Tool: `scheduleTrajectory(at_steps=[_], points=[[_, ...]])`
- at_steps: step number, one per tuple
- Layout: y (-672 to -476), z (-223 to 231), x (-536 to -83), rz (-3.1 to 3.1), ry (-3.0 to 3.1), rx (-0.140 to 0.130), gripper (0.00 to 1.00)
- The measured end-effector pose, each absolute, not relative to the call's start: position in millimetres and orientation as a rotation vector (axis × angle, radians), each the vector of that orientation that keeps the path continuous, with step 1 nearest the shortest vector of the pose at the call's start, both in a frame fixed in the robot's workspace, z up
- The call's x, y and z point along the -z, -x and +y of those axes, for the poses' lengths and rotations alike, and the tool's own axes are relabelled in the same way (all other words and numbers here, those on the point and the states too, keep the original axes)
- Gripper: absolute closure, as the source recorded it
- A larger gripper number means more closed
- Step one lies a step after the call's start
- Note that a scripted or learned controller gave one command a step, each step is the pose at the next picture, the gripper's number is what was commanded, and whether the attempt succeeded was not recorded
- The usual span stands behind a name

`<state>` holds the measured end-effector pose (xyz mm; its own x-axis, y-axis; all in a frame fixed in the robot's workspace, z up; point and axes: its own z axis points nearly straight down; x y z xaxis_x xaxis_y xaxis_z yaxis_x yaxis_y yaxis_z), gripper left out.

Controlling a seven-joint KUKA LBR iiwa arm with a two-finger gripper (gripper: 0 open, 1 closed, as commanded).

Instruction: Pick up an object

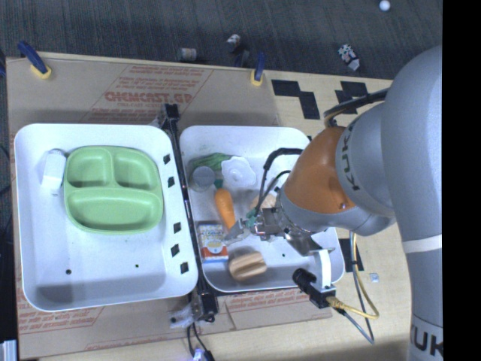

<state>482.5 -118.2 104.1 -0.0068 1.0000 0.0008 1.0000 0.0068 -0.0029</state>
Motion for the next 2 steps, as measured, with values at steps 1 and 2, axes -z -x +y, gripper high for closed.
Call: scheduleTrajectory(at_steps=[1,2], points=[[-483.2,-118.1,-114.2,-2.232,2.206,-0.003,1.0],[-477.9,-134.9,-233.3,-2.232,2.217,0.002,1.0]])
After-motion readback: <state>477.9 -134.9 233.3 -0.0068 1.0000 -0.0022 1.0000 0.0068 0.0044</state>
